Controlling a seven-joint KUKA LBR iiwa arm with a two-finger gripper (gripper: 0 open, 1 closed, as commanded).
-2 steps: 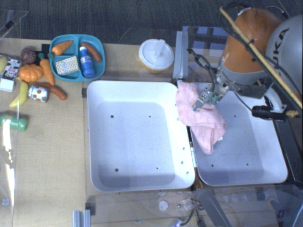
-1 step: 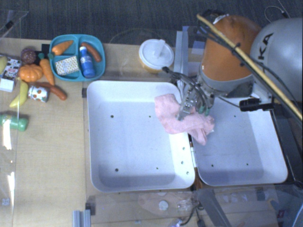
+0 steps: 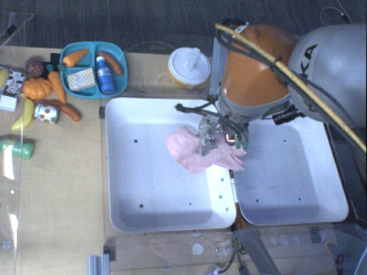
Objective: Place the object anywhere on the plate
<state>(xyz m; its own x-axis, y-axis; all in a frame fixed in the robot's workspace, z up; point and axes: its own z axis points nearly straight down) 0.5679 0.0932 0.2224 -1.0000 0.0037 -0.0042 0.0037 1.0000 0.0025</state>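
A crumpled pink cloth (image 3: pixel 186 149) lies in the left white bin (image 3: pixel 143 211), close to its right wall. My gripper (image 3: pixel 221 141) hangs directly over the cloth's right half, low enough to touch or nearly touch it, and the wrist hides part of the fabric. The teal divided plate (image 3: pixel 92 43) sits on the bench at the far left, beyond the bin's back corner. Its compartments hold a toy carrot, a blue bottle, a sausage and a patterned square.
A white lidded cup (image 3: pixel 189 66) stands behind the left bin. Toy food lies left of the plate: a pumpkin (image 3: pixel 37 88), a banana (image 3: pixel 23 117), a small can (image 3: pixel 46 113) and a green piece (image 3: pixel 18 148). The right bin (image 3: pixel 298 188) lies under the arm.
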